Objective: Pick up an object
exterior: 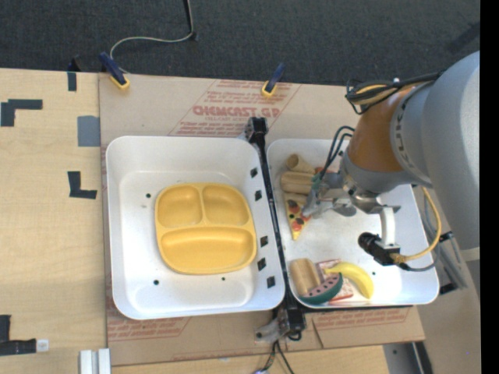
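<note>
The right bin [412,285] holds several toy foods. A tan wooden roll [295,181] and a smaller tan piece [292,162] lie at its upper left. Below them lies a small orange and red piece [296,220]. My gripper [314,199] hangs low over the bin's left part, just right of the wooden roll and above the orange piece. Whether it touches either one I cannot tell. At the bin's front lie a brown roll [302,272], a watermelon slice [326,291] and a banana [355,278].
The left bin [117,209] holds a yellow divided plate [205,228]. A black divider [265,201] runs between the bins. My grey arm and its orange band [378,139] cover the right bin's upper right. Two clamps [115,70] [273,80] pin the cardboard at the back.
</note>
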{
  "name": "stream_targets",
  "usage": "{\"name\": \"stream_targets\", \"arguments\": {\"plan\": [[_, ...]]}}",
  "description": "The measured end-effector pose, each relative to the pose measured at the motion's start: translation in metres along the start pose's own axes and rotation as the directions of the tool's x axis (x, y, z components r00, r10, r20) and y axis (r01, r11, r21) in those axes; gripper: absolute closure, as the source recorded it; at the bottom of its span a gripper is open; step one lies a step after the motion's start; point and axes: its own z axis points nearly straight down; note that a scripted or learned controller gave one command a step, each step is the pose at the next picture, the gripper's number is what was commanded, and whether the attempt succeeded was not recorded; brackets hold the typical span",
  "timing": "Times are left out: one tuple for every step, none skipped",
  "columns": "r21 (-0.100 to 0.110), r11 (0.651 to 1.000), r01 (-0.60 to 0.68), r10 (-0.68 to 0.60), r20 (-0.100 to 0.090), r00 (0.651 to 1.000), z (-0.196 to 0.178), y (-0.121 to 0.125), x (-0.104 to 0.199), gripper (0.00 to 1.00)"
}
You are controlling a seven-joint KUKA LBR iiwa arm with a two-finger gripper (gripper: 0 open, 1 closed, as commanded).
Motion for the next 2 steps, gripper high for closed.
{"name": "stream_targets", "arguments": {"plan": [[0.001, 1.0, 0.0, 0.0, 0.0, 1.0, 0.0005, -0.0004, 0.0, 0.0], [0.003, 1.0, 0.001, -0.001, -0.001, 1.0, -0.0086, -0.0006, 0.0008, 1.0]]}}
